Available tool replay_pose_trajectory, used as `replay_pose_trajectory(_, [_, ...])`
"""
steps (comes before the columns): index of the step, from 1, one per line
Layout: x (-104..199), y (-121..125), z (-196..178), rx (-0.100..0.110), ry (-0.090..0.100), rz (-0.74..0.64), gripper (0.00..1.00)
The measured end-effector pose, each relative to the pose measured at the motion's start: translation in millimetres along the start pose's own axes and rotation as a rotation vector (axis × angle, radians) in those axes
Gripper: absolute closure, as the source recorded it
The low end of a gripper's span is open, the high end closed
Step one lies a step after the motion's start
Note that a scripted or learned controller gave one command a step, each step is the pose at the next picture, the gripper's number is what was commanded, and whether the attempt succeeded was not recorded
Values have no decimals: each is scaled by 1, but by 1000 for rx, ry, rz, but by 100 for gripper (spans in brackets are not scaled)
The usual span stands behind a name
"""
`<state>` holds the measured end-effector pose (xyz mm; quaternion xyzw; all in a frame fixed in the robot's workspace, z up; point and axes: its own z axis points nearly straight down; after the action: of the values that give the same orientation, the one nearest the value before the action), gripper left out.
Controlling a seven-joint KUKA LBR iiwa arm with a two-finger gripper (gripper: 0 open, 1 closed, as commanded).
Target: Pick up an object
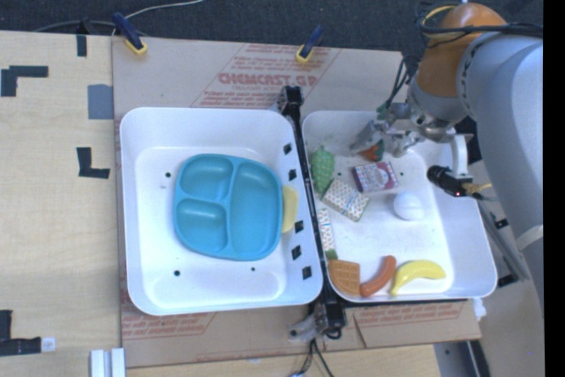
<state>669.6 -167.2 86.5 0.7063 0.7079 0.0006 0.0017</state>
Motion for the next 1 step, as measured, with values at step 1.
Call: replay_pose_trajectory(1, [17, 0, 0, 0, -1, 1, 0])
